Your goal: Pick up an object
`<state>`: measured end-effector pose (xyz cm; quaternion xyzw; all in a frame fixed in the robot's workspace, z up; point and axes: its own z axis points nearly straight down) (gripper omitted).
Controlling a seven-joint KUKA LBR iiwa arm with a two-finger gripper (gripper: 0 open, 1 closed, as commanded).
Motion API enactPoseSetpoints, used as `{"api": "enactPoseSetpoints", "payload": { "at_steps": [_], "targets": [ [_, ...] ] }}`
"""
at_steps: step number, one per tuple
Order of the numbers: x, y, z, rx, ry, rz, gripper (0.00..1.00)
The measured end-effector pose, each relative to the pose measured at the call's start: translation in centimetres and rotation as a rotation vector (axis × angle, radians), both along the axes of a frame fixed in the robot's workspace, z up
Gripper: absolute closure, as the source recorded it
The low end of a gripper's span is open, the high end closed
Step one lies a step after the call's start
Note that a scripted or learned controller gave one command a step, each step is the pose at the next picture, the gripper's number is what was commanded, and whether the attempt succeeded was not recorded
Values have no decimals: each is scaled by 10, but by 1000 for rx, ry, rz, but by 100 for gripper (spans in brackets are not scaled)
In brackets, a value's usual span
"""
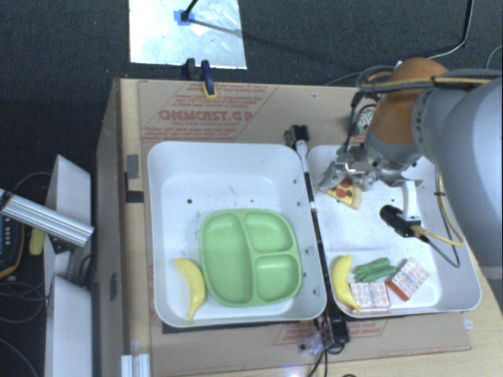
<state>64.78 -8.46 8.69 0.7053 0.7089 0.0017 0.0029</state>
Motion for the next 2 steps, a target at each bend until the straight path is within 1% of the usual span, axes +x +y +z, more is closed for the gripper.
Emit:
{"api": "enactPoseSetpoints", "payload": {
  "at_steps": [1, 2],
  "targets": [
    [1, -2, 12, -3, -1, 0, 100],
    [-35, -67, 8, -2, 0, -4, 100]
  ]
}}
